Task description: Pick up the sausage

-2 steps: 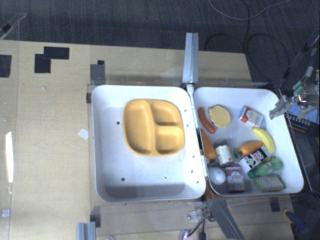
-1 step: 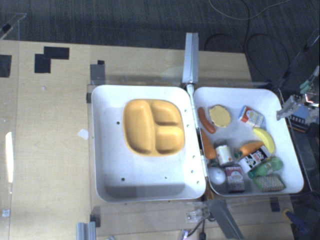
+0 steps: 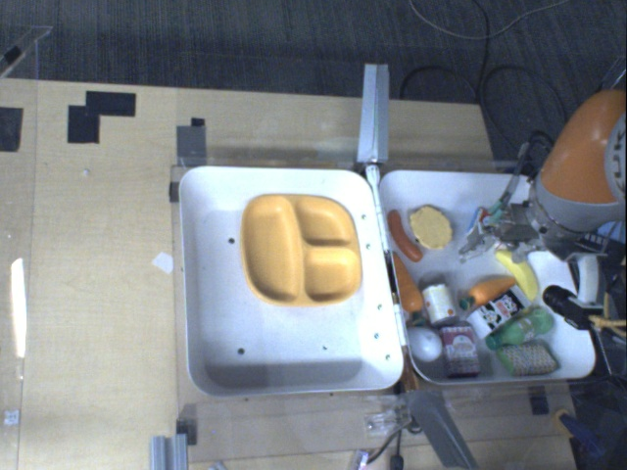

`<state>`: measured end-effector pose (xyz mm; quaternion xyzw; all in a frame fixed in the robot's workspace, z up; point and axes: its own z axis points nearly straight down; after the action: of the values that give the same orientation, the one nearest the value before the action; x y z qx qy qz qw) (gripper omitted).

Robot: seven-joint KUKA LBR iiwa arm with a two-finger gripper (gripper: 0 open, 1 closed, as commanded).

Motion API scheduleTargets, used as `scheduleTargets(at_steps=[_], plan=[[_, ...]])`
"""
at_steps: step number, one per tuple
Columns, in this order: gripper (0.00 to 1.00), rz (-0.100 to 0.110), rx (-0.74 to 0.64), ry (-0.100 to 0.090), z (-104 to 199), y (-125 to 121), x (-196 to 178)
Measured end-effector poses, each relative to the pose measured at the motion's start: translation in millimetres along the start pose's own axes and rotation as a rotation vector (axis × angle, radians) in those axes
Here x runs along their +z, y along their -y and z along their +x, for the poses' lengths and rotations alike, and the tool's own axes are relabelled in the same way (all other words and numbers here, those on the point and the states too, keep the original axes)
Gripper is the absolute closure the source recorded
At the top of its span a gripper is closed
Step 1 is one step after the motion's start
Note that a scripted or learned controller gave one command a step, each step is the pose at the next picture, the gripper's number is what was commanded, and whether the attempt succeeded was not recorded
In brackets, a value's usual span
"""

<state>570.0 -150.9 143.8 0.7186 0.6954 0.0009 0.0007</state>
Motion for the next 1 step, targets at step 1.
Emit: scheduleTargets(at_steps=[1], plan=[[0.00, -0.005, -0.015, 0.001, 13.8, 2.6, -86.8]])
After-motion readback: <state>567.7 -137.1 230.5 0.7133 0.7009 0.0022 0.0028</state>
